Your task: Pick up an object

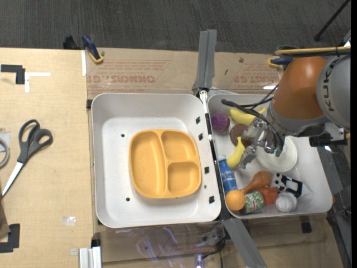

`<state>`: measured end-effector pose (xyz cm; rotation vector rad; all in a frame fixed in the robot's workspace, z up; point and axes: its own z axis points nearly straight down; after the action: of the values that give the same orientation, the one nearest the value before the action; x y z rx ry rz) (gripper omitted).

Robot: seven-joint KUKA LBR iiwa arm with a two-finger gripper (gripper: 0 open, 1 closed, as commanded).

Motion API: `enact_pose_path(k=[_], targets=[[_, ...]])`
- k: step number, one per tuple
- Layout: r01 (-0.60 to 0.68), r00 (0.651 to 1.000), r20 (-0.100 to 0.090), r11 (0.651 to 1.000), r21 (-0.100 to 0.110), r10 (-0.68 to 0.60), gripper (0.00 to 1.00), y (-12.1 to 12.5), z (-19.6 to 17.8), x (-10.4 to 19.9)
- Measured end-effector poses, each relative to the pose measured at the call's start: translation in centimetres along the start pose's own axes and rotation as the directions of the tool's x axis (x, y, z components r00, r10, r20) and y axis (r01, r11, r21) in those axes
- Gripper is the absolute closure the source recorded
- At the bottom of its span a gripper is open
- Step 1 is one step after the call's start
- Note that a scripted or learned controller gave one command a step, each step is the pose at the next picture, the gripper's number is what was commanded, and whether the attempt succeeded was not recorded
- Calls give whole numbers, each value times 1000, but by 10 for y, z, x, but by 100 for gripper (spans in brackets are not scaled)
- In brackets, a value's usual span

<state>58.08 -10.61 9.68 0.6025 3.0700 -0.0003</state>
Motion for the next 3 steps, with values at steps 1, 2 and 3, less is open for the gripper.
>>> enact_pose_path(k=[1,2,3], targets=[[-53,999,0,999,0,53,0,16,0,-10],[-288,957,-7,958,5,288,0,-60,-88,-38],[-336,942,-6,942,4,336,0,-2,-2,-80]])
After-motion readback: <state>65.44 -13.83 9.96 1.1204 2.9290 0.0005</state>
